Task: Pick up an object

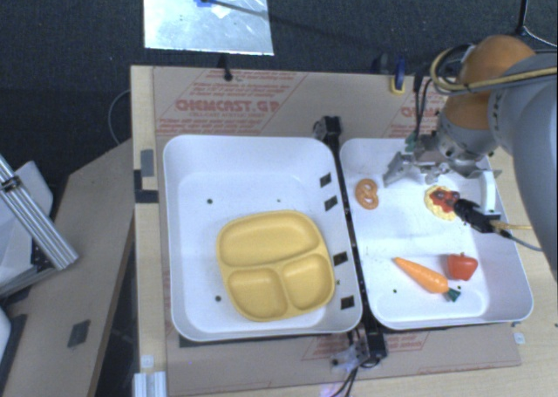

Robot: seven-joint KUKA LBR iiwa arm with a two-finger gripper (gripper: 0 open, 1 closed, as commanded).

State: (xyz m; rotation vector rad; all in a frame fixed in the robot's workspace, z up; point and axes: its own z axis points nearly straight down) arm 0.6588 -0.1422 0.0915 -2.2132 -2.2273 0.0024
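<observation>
Your gripper (433, 179) hangs low over the right bin (510, 299), whether open or closed I cannot tell, beside a small yellow toy (441, 201), with a pretzel (367, 194), carrot (422, 275) and tomato (461, 266) scattered nearby for picking.

1. Left bin (187, 212): yellow divided tray (275, 263) fills the near-centre floor; bare floor along the far and left sides.
2. Right bin (514, 286): pretzel (367, 194) at far left, near the divider.
3. Carrot (421, 274) and red pepper (461, 266) sit close together at the near side.
4. Open floor between pretzel and carrot, mid-bin.
5. Arm (523, 116) and gripper (417, 167) overhang the far right, over a yellow-red item (441, 201).
</observation>
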